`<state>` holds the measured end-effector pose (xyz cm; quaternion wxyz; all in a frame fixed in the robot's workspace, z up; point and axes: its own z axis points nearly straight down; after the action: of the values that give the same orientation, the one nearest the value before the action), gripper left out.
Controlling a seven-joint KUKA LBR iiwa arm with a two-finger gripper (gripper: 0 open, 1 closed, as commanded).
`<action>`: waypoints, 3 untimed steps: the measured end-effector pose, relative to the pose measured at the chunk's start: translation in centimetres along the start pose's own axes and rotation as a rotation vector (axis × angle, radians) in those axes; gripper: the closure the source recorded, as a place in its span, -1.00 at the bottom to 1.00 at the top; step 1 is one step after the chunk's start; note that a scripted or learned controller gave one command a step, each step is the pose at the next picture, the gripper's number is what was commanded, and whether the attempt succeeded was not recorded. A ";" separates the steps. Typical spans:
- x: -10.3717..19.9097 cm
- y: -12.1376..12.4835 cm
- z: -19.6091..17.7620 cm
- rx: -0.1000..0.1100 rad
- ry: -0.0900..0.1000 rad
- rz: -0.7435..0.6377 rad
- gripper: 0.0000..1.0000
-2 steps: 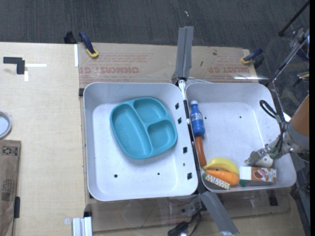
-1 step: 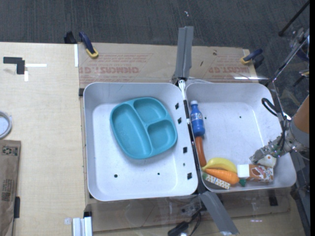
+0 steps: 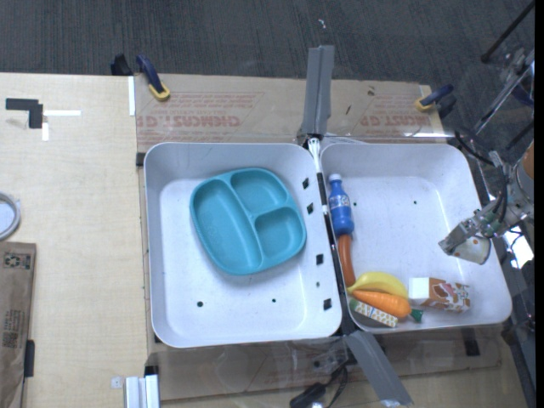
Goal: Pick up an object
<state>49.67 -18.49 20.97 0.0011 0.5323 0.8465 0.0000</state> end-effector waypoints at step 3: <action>1.6 -1.3 -2.2 0.002 0.002 0.019 -1.00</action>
<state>47.81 -17.63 23.15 -0.0001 0.5405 0.8413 -0.0002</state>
